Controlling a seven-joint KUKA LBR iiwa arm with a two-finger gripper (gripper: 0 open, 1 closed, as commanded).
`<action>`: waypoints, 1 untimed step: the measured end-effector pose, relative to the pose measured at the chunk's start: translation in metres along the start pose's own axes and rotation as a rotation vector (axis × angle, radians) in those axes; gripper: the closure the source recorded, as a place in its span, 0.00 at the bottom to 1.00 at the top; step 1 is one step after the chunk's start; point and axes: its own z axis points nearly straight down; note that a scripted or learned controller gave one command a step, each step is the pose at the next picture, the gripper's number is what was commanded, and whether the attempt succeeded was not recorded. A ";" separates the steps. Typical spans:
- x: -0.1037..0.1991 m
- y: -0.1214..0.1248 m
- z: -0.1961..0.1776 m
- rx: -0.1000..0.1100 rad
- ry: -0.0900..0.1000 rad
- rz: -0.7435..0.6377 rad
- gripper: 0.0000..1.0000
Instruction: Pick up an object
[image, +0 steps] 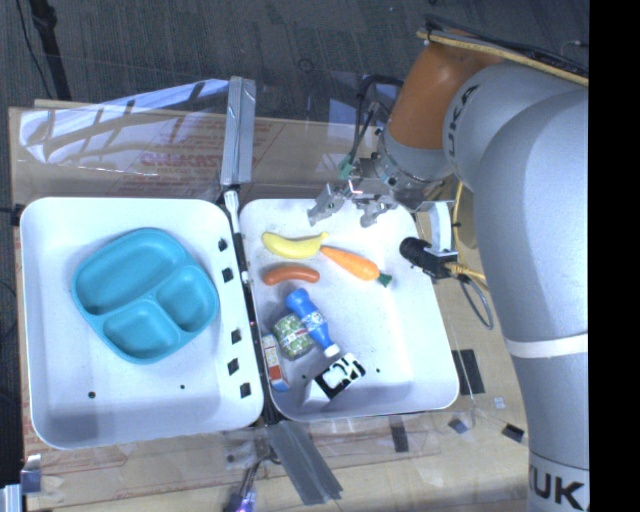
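My gripper (347, 208) hangs over the far edge of the right bin (420, 340), open, with nothing between its fingers. Just below it lie a yellow banana (293, 243) and an orange carrot (352, 263). A red-brown sausage (290, 274) sits under the banana. Further toward the front are a blue bottle (310, 318), a green-and-white can (292, 338), a black-and-white block (340, 376) and a thin red-and-white tube (271, 357) along the left wall.
The left bin (60, 400) holds a blue divided plate (146, 293). A metal divider (238, 130) runs between the bins at the back. The grey arm (520, 200) fills the right side. A black fitting (424, 255) juts over the right bin's right rim.
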 end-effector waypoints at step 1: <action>-0.056 -0.024 0.099 -0.002 0.000 -0.063 0.00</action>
